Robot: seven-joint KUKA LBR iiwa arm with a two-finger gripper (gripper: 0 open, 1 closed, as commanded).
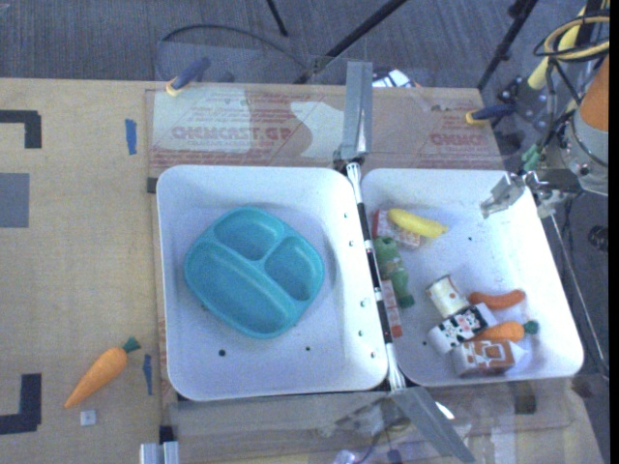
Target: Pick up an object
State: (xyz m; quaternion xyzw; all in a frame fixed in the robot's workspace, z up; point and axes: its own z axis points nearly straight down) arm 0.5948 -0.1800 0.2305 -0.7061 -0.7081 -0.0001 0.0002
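The right bin [542,259] holds several small objects. A yellow banana [416,223] lies near its back left, with a green toy [389,256] and a red and white packet [391,305] along the left wall. Toward the front right sit a white can [446,295], an orange sausage shape [498,300], a toy carrot [505,333], a black and white toy [458,327] and an orange and white box [491,356]. My gripper [503,194] hangs over the bin's back right corner, apart from all of them.
The left bin [184,201] holds a teal divided plate [254,271]. Another toy carrot [97,375] lies on the wooden bench left of the bins. A metal divider [372,269] runs between the bins. Cables and stands crowd the back right.
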